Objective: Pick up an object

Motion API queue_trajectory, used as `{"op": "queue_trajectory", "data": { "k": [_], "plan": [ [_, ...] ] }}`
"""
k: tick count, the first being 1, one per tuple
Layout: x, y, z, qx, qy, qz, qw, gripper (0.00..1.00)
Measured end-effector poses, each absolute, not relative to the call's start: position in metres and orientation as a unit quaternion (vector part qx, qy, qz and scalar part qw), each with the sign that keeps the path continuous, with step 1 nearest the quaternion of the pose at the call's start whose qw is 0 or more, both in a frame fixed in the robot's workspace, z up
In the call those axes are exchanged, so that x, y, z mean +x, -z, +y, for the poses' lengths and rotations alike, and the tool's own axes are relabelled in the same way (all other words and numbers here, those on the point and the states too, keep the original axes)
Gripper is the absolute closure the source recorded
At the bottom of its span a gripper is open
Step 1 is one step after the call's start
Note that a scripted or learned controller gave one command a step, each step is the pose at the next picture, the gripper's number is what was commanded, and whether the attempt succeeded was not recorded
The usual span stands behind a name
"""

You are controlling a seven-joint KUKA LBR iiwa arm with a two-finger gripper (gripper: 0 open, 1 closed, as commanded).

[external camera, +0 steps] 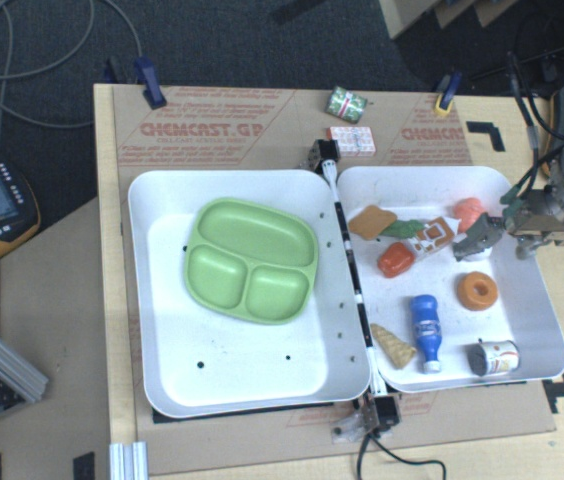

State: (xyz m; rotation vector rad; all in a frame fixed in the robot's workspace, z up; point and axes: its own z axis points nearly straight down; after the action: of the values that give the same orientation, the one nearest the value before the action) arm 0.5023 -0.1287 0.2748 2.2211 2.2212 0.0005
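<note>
Gripper (480, 238) is positioned above the orange donut (478, 291) in the right bin (547, 313); finger state cannot be determined. Board (262, 118) beyond the donut reads "CHEMCAST GP".

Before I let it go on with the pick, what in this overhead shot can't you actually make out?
- Gripper, camera view: dark and small over the right bin; whether anything is gripped can't be told.
- Arm, camera view: cut off by the right edge.
- Pink object: partly covered by the gripper, shape unclear.
- Pile with the green piece: overlapping items, outlines uncertain.
- Can and blue bottle labels: too small to read.
</note>
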Motion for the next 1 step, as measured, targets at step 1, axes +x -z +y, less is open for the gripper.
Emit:
{"op": "queue_trajectory", "data": {
  "k": [1],
  "plan": [
    [0.5066, -0.1251, -0.1029, 0.708, 0.0007, 0.707, -0.001, 0.0]
  ]
}}
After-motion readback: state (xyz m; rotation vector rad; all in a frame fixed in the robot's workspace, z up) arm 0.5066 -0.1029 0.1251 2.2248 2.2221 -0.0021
